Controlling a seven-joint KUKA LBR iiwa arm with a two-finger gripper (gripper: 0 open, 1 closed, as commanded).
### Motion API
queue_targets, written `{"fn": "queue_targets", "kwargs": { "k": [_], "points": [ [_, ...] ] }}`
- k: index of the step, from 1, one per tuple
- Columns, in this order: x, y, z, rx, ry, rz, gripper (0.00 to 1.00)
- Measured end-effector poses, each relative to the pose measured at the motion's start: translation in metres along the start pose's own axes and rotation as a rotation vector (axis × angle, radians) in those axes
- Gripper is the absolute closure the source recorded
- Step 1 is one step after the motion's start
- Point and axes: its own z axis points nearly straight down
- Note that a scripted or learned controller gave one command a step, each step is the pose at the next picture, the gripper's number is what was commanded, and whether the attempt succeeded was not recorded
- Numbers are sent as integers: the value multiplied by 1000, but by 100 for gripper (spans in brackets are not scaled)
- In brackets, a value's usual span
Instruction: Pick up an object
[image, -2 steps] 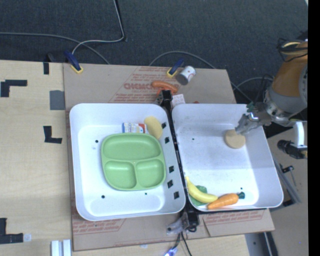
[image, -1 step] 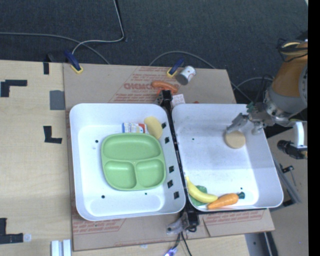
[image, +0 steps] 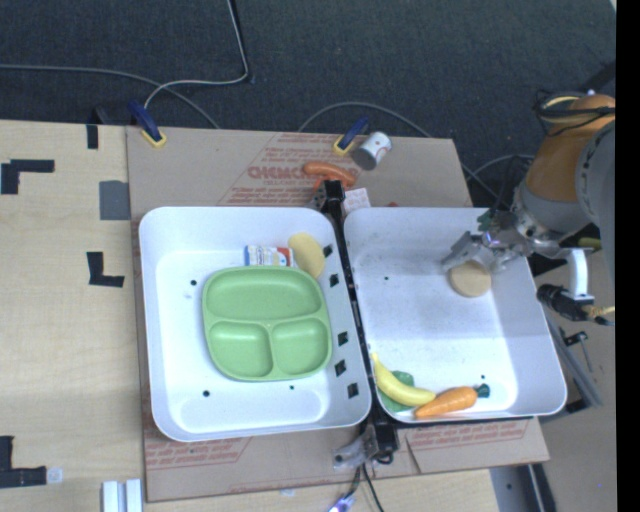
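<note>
So the arm came in from the right side, grey with that orange band, and its tool was sitting low over the upper part of the right bin. Right at the tip of the tool there was a roundish tan object, kind of like a bread roll or a potato. It was touching or almost touching the tool from below, but honestly I couldn't tell whether the tool was clenched on it or released, the metal bits up there were too small and jumbled to read.

Down in the near corner of the same bin lay a yellow banana and an orange carrot, touching each other, with something small and green poking out just beside the carrot's end.

The left bin had a green divided plate flat in the middle, three compartments. Tucked behind its far edge were a small white carton with blue and red print and a pale yellow lemon-shaped thing, side by side.

Both bins sat on a cardboard sheet on the table. Beyond the bins, an orange-red object and a small grey cylinder lay on the cardboard.
</note>
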Motion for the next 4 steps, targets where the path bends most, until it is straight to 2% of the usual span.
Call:
{"fn": "queue_targets", "kwargs": {
  "k": [1, 2, 4],
  "points": [
    [0, -9, 15, -1, -1, 1, 0],
    [0, -21, -13, -2, 1, 1, 0],
    [0, -23, -29, -2, 2, 2, 0]
  ]
}}
